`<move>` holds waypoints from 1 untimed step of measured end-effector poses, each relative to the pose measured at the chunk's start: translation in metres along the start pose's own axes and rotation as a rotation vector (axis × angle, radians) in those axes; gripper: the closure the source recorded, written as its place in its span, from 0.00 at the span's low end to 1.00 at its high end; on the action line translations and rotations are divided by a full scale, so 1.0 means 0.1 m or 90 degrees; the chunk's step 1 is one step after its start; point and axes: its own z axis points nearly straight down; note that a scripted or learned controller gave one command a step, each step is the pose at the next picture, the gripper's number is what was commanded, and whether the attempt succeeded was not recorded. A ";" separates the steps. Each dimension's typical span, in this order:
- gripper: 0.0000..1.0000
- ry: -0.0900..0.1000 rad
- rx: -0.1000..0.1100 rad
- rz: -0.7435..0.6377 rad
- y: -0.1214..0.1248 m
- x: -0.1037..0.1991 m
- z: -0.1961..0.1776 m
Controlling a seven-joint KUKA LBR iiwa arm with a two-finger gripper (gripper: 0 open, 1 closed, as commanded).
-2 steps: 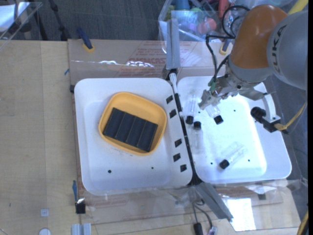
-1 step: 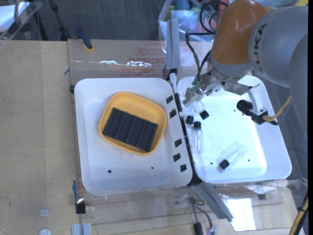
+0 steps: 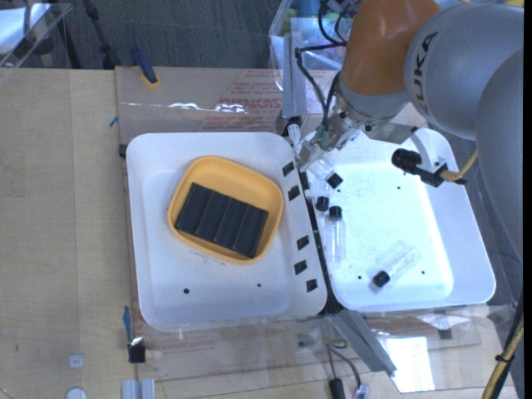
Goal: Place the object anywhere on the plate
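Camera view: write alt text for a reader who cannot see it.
A yellow plate holding a dark ribbed slab sits in the left white bin. The grey and orange arm's gripper hangs over the right bin's near-left corner, where clear tubes with black caps lie.

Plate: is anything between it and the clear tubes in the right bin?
Only the bins' touching raised rims. The yellow plate in the left bin already carries a ridged black block. The tubes lie in the right bin; the pincer is above that rim's far end.
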 end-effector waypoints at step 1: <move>1.00 0.002 0.002 -0.114 -0.44 0.38 0.00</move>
